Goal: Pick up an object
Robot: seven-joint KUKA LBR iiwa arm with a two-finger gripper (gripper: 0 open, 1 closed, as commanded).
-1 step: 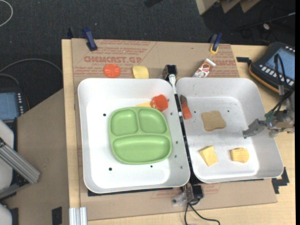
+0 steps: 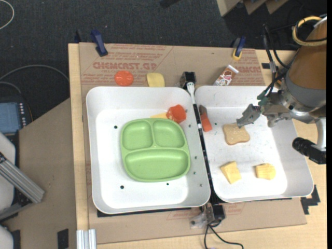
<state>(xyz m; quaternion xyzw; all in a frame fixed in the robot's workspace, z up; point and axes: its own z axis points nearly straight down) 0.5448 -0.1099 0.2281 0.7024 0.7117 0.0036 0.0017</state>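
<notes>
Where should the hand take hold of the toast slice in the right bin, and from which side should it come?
Probably from straight above, closing across the narrower width of the toast slice. It lies flat on the floor of the right bin, so only its side edges can be pinched. It is apart from the two yellow pieces nearer the front. The hand is already just beside its far right corner.

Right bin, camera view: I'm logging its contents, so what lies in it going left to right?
Orange-red piece by the bin's left wall → toast-shaped piece → yellow wedge → yellow ridged piece. The gripper hangs just above the toast-shaped piece.
</notes>
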